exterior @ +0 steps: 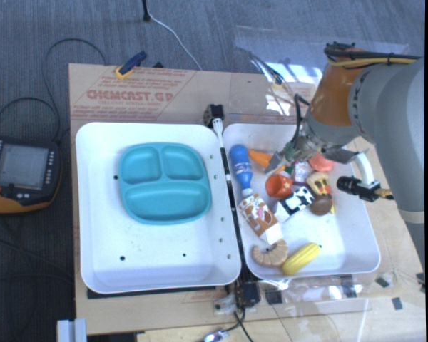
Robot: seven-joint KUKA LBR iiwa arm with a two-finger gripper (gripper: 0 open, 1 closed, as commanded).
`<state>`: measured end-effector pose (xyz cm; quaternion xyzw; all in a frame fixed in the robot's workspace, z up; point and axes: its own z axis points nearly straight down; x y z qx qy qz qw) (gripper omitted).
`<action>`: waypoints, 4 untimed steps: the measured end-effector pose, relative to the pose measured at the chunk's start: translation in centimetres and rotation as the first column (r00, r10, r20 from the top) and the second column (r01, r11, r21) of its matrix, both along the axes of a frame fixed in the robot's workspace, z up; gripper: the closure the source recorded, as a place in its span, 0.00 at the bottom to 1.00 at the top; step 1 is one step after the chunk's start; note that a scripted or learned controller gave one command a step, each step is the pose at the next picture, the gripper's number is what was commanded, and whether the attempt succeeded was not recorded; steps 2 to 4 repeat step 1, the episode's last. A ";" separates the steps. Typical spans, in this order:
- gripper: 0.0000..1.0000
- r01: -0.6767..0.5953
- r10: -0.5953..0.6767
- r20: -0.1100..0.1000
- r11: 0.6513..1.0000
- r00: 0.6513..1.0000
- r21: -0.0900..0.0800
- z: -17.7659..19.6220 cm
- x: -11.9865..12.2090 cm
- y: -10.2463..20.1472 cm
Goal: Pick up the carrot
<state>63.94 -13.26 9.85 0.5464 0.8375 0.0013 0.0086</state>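
Observation:
The carrot [258, 157] is a small orange wedge lying near the back of the right bin [357, 251], just right of a blue bottle [239, 165]. My gripper [284, 158] hangs low over the bin, right beside the carrot's right end. The grey arm with its orange band [335, 95] comes in from the upper right. From this angle I cannot see whether the gripper touches the carrot or has anything in it.
Crowded around the gripper are a red-orange tomato [278, 185], a pink item [319, 164], a black-and-white piece [296, 202], a snack packet [259, 216], a banana [300, 257] and a croissant [269, 255]. The left bin [100, 262] holds a blue divided tray [164, 182].

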 end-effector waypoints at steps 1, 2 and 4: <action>1.00 0.055 -0.055 -0.009 0.998 0.998 0.007 10.2 1.5 8.4; 1.00 0.055 -0.055 -0.009 0.998 0.998 0.007 10.2 1.5 8.4; 1.00 0.055 -0.055 -0.009 0.998 0.998 0.007 10.2 1.5 8.4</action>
